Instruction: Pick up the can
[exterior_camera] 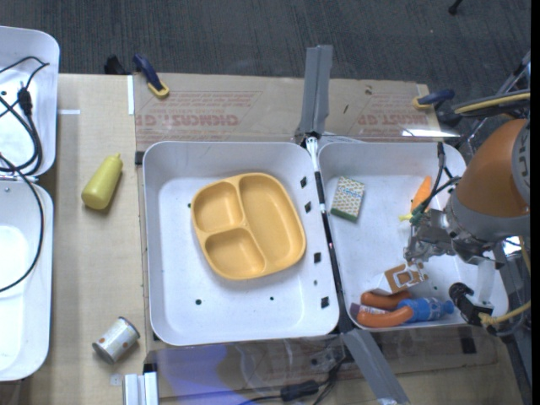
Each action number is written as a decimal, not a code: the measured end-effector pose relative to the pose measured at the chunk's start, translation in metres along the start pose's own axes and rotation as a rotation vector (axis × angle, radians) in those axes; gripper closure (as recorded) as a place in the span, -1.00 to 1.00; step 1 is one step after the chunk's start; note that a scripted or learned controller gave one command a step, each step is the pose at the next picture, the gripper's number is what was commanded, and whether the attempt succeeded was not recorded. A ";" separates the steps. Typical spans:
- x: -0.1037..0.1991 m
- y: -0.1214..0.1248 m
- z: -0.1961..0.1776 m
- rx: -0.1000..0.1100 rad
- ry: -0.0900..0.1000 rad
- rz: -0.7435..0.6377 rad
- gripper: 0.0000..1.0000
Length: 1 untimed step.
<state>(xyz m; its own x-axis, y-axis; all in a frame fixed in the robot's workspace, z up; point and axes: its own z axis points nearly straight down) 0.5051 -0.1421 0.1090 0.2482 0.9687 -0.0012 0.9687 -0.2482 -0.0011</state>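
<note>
The can [116,338], small and silver with a reddish label, lies on its side on the wooden bench beyond the front left corner of the left bin [160,310]. My gripper [417,250] hangs low over the right bin [371,251], far to the right of the can, under the grey arm with its orange band. A small tan and white card-like piece [402,277] lies just below the gripper.
A yellow divided plate [247,224] lies in the left bin. The right bin holds a green and white box [348,198], a carrot [421,192], a hot dog [384,299] and a blue bottle [430,310]. A mustard bottle [102,182] lies on the bench at left.
</note>
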 end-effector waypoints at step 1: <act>0.000 0.000 0.000 0.000 0.000 0.000 -1.00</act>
<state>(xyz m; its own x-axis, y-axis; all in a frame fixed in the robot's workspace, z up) 0.5050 -0.1421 0.1090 0.2486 0.9686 -0.0010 0.9686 -0.2486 -0.0015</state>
